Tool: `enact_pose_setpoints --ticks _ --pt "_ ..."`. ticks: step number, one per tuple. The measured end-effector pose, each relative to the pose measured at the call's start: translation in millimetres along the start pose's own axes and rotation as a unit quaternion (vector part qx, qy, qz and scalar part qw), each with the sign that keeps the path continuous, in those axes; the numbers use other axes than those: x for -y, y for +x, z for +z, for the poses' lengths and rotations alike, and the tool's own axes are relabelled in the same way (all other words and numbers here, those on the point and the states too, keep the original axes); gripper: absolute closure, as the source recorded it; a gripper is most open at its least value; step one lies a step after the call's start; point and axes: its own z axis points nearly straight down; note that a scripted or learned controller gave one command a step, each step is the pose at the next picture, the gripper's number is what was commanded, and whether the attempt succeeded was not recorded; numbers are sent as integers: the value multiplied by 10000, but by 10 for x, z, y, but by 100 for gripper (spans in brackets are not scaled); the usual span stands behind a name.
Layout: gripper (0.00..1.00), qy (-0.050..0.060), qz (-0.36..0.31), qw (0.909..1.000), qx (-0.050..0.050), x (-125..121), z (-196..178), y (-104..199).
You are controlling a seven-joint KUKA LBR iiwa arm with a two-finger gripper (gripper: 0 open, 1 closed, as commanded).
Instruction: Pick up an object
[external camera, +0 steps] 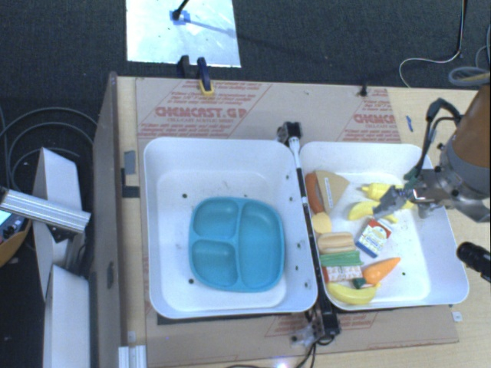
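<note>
The right bin (445,278) holds several toy foods. Among them are a red sausage (311,192), a tan wedge (332,188), yellow pieces (373,192), a small white, blue and red carton (374,238), a burger (335,242), an orange carrot (380,270) and a yellow banana (351,294). My gripper (393,201) reaches in from the right over the bin's upper middle. Its tip is at the yellow pieces and just above the carton. Whether it touches them is unclear.
A blue divided plate (235,244) lies in the left bin (165,205). A black hinge strip (303,205) runs between the two bins. Cables (430,129) hang off the arm at the right. The bins rest on a cardboard sheet (230,106).
</note>
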Motion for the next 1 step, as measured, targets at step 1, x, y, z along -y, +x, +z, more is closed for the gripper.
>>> enact_pose_setpoints --ticks 1 --pt "0 20 -15 10000 0 -792 1483 -29"
